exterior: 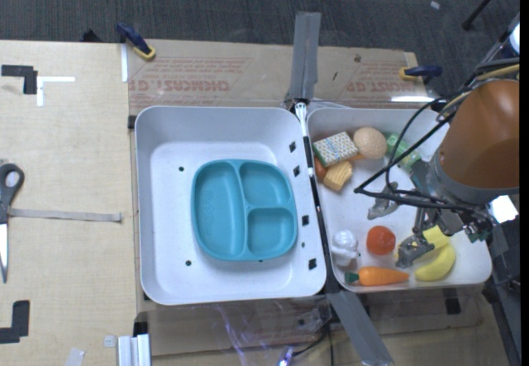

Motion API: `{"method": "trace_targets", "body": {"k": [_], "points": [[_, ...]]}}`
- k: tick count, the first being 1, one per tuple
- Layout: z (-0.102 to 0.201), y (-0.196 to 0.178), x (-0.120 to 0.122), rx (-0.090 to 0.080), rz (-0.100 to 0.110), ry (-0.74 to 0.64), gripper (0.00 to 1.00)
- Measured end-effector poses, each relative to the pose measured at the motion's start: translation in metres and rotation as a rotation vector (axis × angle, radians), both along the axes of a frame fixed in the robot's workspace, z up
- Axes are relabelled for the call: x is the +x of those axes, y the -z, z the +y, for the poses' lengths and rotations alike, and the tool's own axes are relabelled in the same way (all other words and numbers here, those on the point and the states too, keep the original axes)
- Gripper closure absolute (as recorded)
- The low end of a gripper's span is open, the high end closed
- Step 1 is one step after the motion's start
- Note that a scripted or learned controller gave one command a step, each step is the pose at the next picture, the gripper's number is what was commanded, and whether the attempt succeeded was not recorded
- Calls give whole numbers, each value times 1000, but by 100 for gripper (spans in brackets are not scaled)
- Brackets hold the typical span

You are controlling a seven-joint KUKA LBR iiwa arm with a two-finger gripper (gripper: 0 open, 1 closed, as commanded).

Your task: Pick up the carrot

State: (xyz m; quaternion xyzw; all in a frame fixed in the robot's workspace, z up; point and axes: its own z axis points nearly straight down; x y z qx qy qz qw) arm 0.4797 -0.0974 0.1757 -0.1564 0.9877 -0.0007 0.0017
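The carrot (380, 276), orange with a green tip at its left end, lies flat along the front wall of the right bin (471, 278). My gripper (397, 230) hangs over that bin, just behind and slightly right of the carrot. Its two grey fingers (411, 250) stand spread and open, with nothing gripped. A red tomato (380, 240) sits beside the gap between them. The arm's orange band (488, 137) covers the bin's right side.
The right bin also holds a yellow banana (438, 263), a small white item (345, 244), a beige egg-like item (370, 142), a patterned box (335, 148) and a yellow wedge (337, 176). In the left bin (157, 191) lies a teal divided plate (245, 209).
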Motion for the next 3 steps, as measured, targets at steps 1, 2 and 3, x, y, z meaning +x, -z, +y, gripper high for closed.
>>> {"method": "trace_targets", "body": {"k": [1, 2, 3], "points": [[-26, 80, 9, -5, -11, -255, 0], [-24, 71, 11, -5, -12, -258, 100], [-24, 71, 11, -5, -12, -258, 0]]}}
